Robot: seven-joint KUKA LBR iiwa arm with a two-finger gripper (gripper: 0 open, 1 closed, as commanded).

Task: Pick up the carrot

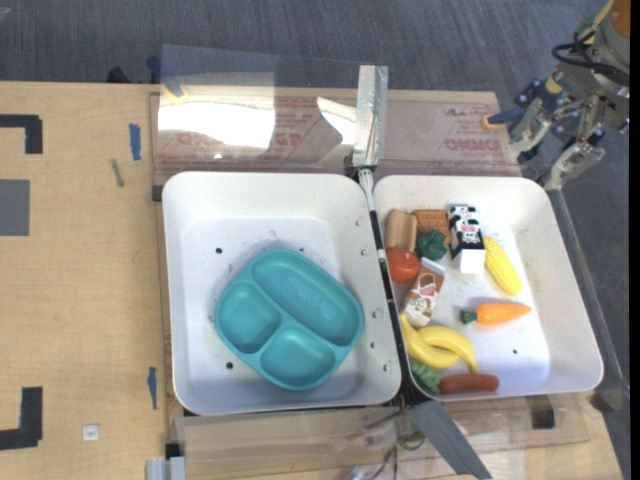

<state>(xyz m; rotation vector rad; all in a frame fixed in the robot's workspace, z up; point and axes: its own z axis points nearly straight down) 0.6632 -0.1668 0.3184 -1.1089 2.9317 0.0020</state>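
Observation:
The carrot (499, 313) is orange with a green stub at its left end. It lies flat on the floor of the right bin (570, 298), towards the right side, pointing right. My gripper (552, 150) hangs at the upper right, beyond the bin's far right corner and well away from the carrot. Its two pale fingers (574, 162) are spread apart with nothing between them.
Around the carrot lie a corn cob (502, 266), a banana (441, 344), a sausage (467, 382), a tomato (404, 265), a cow-patterned carton (463, 226) and a bread piece (402, 230). The left bin (190, 228) holds a teal divided plate (290, 316).

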